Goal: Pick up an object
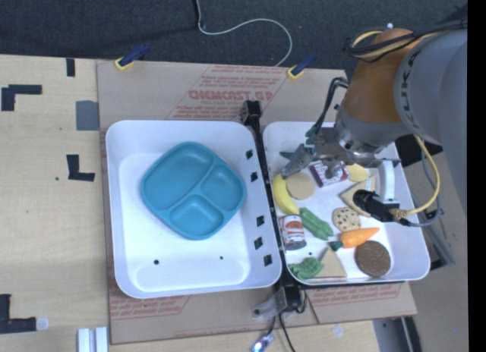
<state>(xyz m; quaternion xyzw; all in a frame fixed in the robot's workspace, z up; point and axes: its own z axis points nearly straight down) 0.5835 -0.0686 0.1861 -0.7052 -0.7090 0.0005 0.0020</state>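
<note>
Two white bins sat side by side on a cardboard sheet laid over the table. The left bin carried a blue sectioned plate, three compartments, tilted at an angle to the bin walls.

The right bin carried a crowd of toy foods. A yellow banana lay along the left wall, a pale round disc just beside it. Below them a small can with a red and white label; print too small to read. A green pod ran slantwise next to the can. A speckled cookie sat above an orange carrot, and a brown round patty rested near the front right corner. A green leafy piece and a tan wedge lay at the front wall. A small packet with dark and purple print sat under the arm's wrist; writing not legible.

The arm reached in from the right, orange band above grey wrist. The hand hung low over the back left part of the right bin, dark fingers spread apart, open, nothing between them. Fingertips close above the banana's top end and the disc; contact could not be judged.

Red print on the cardboard, upside down, seemed to read "CHEMCAST"; the rest was unclear. A white cable looped across the dark floor behind.
</note>
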